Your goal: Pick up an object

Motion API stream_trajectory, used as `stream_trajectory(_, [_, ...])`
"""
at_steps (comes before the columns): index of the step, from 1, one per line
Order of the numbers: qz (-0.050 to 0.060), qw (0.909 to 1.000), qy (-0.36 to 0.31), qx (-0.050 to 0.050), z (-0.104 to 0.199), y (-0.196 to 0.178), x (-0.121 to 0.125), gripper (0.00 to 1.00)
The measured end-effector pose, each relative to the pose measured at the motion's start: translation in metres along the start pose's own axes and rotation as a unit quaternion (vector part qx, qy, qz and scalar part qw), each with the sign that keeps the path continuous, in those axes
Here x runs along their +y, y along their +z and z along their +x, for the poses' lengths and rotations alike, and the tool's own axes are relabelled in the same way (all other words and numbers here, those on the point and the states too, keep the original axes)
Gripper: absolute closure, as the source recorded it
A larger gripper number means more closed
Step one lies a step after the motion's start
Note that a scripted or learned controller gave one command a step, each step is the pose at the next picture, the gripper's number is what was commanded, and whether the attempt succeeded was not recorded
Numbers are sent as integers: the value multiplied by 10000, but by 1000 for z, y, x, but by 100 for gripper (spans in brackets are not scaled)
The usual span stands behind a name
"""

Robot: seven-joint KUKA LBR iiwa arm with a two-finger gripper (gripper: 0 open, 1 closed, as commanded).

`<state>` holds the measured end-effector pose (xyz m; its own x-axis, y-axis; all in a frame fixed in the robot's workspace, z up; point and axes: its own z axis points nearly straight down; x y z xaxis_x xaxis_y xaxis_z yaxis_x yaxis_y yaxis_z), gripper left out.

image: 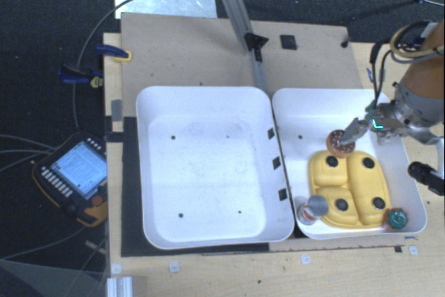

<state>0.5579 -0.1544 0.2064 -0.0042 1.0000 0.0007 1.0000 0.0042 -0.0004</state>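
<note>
**Arm reaching over the right bin**

The arm enters from the right, wrist angled down-left, gripper (351,131) at a brown ring-shaped object (340,142) beside the yellow tray (350,188). Whether the jaws are released or clenched cannot be told. Below lie a grey-capped item (316,206) and a green knob (397,219).

The arm (424,90) is cut off by the right edge.

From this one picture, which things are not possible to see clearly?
- Claw: too small and blurred in the camera view; whether it touches the brown round object is unclear.
- Arm: cut off by the right edge.
- Small items beside the yellow object: too small to identify.
</note>
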Motion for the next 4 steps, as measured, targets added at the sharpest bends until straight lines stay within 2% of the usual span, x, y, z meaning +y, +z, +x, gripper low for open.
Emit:
stream_trajectory(1, [-9,10000,-1,-2,0,-1,0,0])
stream_trajectory(2, [3,10000,-1,-2,6,57,7,0])
stream_trajectory(3, [-43,10000,7,32,10,94,16,0])
stream_trajectory(4, [-154,9999,-27,35,18,113,27,0])
